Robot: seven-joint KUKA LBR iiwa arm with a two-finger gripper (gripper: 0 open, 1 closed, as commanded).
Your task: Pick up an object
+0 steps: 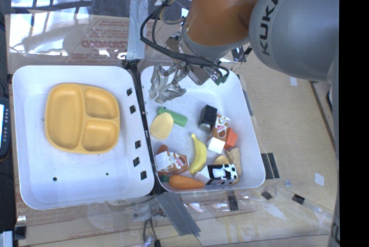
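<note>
The pincer (167,85) hangs up and to the left of the banana (199,153), near the far left corner of the right bin (241,100). Whether it is apart or together I cannot tell, since the metal parts blur into one tangle from this angle. No object is visibly caught in it. The likeliest target, as I judge it, is the green piece (174,118), which lies up and left of the banana, between the banana and the pincer. The main risk is a descent that lands short of it, farther from the banana, where there is only bare bin floor and the bin wall to scrape. That would come from the pincer sitting off the piece rather than over it. A second risk is the yellow piece (162,125), left of the banana's upper tip. It touches the green piece and seems to cover one end of it, so a closing grip could catch both, or nudge one and roll the other away. The green piece is small, elongated and bright green. It has a rounded end, looks smooth like moulded plastic, and lies flat, so it may well slip under a poorly centred squeeze.
</note>
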